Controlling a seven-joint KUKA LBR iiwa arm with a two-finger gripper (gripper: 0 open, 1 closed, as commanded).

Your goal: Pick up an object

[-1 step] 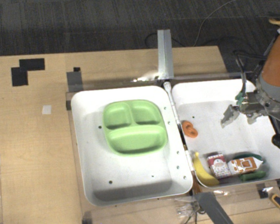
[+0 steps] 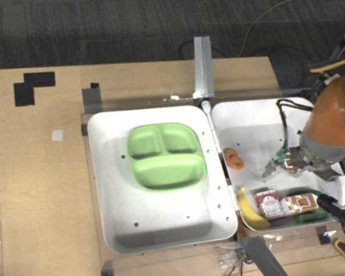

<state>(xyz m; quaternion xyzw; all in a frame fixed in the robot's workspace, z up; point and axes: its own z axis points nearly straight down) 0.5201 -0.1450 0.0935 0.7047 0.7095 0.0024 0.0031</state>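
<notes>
The right bin (image 2: 250, 117) holds a small orange object (image 2: 233, 159) near its left wall. Along its front edge lie a yellow banana (image 2: 248, 209), a red and white packet (image 2: 269, 205), an orange and white box (image 2: 300, 202) and a green item (image 2: 310, 216). My gripper (image 2: 295, 165) hangs over the bin's right half, just behind the packet and box. It is open, with nothing between its fingers. The grey arm with its orange band (image 2: 336, 117) comes in from the right and hides the bin's right wall.
The left bin (image 2: 108, 171) carries a green divided plate (image 2: 165, 155). A metal post (image 2: 203, 67) rises at the back, where the two bins meet. Black cables (image 2: 286, 110) loop over the back right of the right bin.
</notes>
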